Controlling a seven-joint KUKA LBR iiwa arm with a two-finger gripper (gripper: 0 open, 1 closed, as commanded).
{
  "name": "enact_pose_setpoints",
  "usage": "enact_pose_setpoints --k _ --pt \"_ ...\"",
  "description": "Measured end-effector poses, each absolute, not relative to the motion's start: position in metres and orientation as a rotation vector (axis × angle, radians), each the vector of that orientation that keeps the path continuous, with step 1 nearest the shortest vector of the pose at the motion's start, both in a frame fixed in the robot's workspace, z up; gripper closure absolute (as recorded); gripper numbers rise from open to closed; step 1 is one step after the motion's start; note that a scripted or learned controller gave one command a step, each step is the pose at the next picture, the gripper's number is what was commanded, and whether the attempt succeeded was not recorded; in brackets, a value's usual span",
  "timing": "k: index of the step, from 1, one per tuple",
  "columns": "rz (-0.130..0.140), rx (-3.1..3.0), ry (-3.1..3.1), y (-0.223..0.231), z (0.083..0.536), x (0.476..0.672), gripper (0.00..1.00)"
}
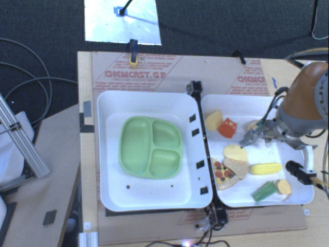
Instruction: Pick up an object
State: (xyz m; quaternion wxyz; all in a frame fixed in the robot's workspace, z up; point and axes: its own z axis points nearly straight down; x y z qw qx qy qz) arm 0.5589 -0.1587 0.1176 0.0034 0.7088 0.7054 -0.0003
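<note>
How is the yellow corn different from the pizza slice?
The corn is plain yellow and long and rounded; the pizza slice is a flat wedge, tan with red and dark spots. The corn lies toward the right bin's middle, while the pizza slice lies against that bin's left wall. Both are toy foods lying in the same white bin.

A robotics lab: two white bins (pixel 149 103) sit clamped on a cardboard-covered bench (pixel 169 68), loose cables (pixel 31 86) trail over dark carpet (pixel 41 19), an aluminium frame rail (pixel 20 140) stands alongside, and the robot arm (pixel 303 99) reaches over toy food (pixel 264 168).
</note>
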Motion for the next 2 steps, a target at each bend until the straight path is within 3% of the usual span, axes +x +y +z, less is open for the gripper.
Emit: enact_pose_setpoints --k 1,2 --pt "0.001 2.214 2.22 -0.202 0.101 0.614 0.0" --pt "0.006 2.209 2.224 -0.206 0.085 0.662 0.0"
